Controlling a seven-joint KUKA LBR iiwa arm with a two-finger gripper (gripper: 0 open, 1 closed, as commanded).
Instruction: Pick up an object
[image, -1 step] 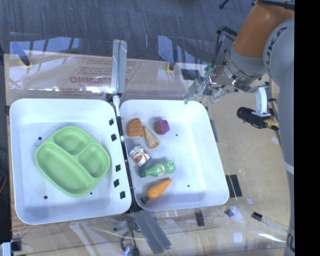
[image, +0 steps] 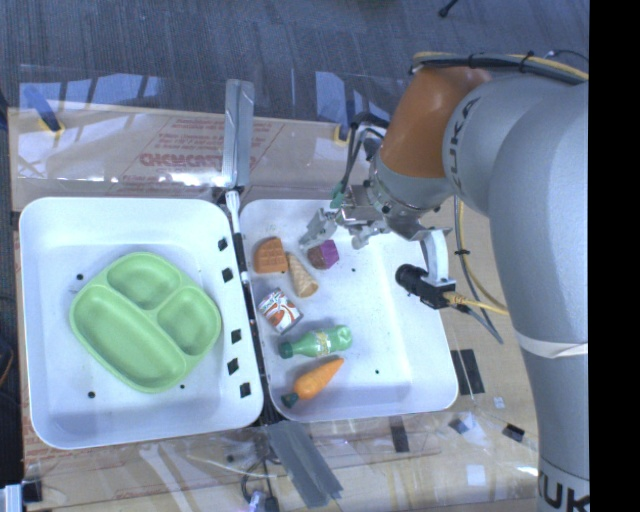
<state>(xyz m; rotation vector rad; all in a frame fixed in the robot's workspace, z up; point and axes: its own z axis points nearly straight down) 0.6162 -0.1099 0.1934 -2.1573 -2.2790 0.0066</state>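
In the right bin (image: 420, 385) lie several toy foods. A small purple object (image: 324, 256) rests near the bin's upper middle. Left of it are a brown bread slice (image: 268, 256) and a tan cone (image: 303, 278). Lower down sit a small red and white can (image: 280, 311), a green bottle (image: 316, 343) on its side and an orange carrot (image: 317, 378). My gripper (image: 335, 235) hangs just above the purple object, open, one finger (image: 314, 234) to its upper left and the other finger (image: 358, 238) to its upper right. Nothing is held between them.
The left bin (image: 40, 400) holds a green divided plate (image: 145, 320). A ridge with black clips (image: 240, 330) separates the two bins. The grey arm (image: 510, 180) covers the right bin's upper right corner, and a black cable fitting (image: 420, 283) juts over its right side.
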